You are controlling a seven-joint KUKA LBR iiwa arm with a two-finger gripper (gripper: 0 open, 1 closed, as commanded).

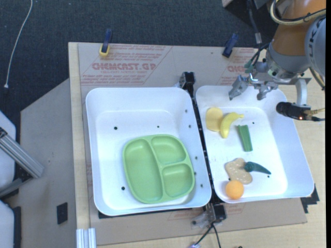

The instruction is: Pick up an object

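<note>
The bench (pixel 129 66) is a brown board printed with red lettering, and it carries two shallow white bins side by side. The left bin (pixel 103 112) is the larger thing on it and holds a green tray (pixel 158 167) with three compartments, lying flat toward the near side. The right bin (pixel 289 154) holds the small objects. The arm (pixel 297 25), grey with an orange band, reaches in from the right and hangs over the far edge of the right bin. Its gripper (pixel 251 91) points down there with its two fingers spread apart and nothing between them; it stands clear of every object, well back from the nearest ones. In the right bin, toward its left wall, a yellow piece (pixel 213 119) lies touching a banana (pixel 229 123). Just to the right of the banana lies a green stick (pixel 245 137), set lengthwise toward the near side. Nearer still, a beige piece (pixel 238 170) lies beside a dark teal pepper (pixel 257 168), and an orange (pixel 235 189) sits just in front of the beige piece, near the bin's front rim. Two blue clamps (pixel 230 44) grip the far edge of the bench, the left one with a yellow tip.
</note>
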